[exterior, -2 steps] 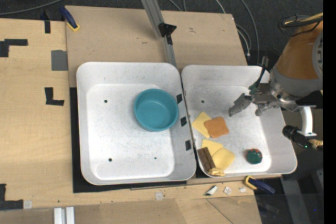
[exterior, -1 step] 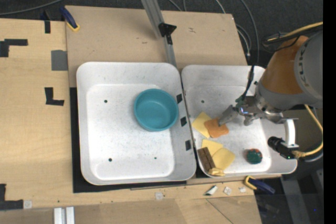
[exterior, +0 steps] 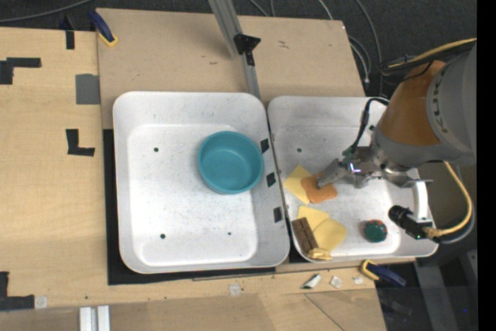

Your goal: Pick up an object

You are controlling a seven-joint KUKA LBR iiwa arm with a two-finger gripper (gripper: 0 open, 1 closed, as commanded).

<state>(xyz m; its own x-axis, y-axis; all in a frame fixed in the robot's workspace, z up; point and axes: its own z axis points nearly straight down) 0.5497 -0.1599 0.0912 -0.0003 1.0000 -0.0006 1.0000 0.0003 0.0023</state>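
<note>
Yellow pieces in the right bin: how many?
3. One yellow piece lies beside the orange piece under the gripper; two more near the front rim by the brown block. Others may be hidden.

The grey arm (exterior: 434, 116) is extended in from the right. Its gripper (exterior: 329, 181) is lowered and angled leftward.

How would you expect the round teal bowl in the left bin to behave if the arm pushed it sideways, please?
The round teal bowl sits upright on the flat floor of the left white bin, so it would probably slide rather than roll. Its raised wall looks rigid, likely light plastic; a high push might tip it.
</note>
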